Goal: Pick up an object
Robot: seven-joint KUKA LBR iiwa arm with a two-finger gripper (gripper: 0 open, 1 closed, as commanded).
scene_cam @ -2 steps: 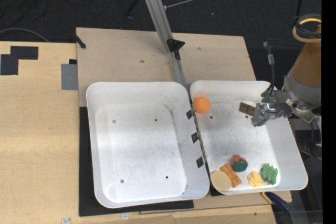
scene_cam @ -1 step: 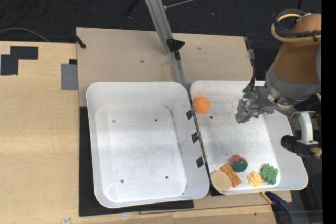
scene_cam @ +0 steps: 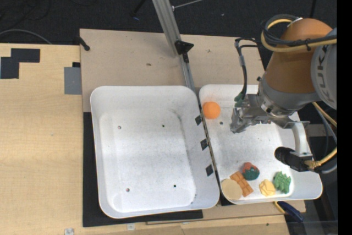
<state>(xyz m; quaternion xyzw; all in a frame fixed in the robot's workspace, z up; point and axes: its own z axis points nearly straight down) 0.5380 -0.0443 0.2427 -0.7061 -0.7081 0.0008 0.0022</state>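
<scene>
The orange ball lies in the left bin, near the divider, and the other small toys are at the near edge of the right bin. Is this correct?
Not quite. The camera view shows the orange ball in the right bin, near the divider. The other small toys are at that bin's near edge, as you said.

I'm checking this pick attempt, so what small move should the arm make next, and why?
Probably slide the gripper toward the orange ball before descending. The ball sits apart in the right bin near the divider, closest to the gripper, while the other small toys cluster along the near edge.
</scene>
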